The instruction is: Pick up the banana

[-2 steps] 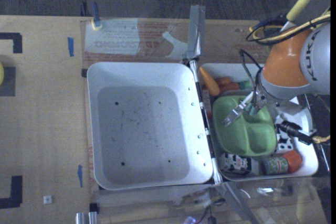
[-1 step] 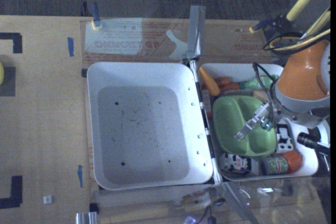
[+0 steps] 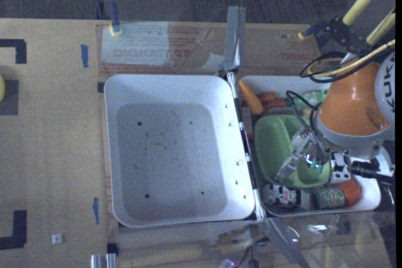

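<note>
Two shallow white bins sit side by side on the counter (image 3: 50, 154). An end effector (image 3: 303, 157) hangs over a green bowl (image 3: 276, 144) in the right bin (image 3: 370, 198); whether it is apart or together cannot be told. An orange-yellow banana (image 3: 250, 97) lies at that bin's far left corner.

The gripper (image 3: 300, 157) hung over a green bowl (image 3: 276, 144) in the right bin (image 3: 372, 196); an orange banana-like piece (image 3: 250, 97) lay beyond it, a can (image 3: 331, 198) beside.
</note>
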Robot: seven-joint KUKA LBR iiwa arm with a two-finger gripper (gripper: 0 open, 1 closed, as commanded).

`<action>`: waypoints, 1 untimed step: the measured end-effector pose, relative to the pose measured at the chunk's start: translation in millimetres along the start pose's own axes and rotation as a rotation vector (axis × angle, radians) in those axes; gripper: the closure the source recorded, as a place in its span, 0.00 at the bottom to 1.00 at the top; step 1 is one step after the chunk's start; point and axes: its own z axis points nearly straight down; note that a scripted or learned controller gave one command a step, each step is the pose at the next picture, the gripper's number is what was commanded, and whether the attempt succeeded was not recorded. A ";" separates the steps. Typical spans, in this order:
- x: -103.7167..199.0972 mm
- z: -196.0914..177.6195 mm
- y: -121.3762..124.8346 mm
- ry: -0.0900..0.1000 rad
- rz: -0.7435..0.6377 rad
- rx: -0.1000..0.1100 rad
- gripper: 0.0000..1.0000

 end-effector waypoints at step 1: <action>-31.8 -91.1 76.4 0.027 0.185 0.000 0.00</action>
